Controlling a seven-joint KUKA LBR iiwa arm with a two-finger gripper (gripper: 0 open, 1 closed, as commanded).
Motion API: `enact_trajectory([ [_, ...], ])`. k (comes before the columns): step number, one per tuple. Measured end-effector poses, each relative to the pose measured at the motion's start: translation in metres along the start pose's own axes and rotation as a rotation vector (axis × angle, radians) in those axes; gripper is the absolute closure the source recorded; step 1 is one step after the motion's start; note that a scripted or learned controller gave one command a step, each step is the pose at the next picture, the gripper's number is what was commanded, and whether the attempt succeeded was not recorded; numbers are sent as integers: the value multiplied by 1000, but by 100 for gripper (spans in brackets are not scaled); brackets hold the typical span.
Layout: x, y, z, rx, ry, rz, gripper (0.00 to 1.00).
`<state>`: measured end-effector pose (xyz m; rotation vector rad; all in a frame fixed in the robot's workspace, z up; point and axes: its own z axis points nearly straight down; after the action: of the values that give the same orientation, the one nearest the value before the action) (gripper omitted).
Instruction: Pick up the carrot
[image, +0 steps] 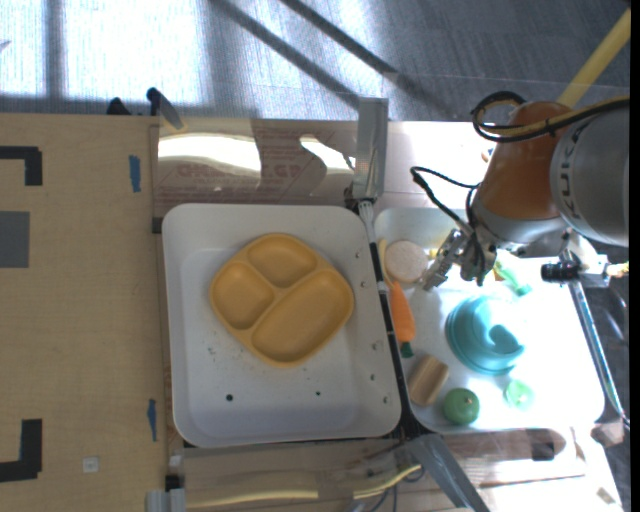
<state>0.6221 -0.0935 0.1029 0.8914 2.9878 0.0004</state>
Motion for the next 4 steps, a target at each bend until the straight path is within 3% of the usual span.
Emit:
enact_trajectory([
  [1,-7,-18,12,10,14,661,100],
  [2,57,14,-85,12,14,916,100],
  [3,46,-8,-82,19,14,1144,100],
  [4,67,-24,-91,24,16,1375,100],
])
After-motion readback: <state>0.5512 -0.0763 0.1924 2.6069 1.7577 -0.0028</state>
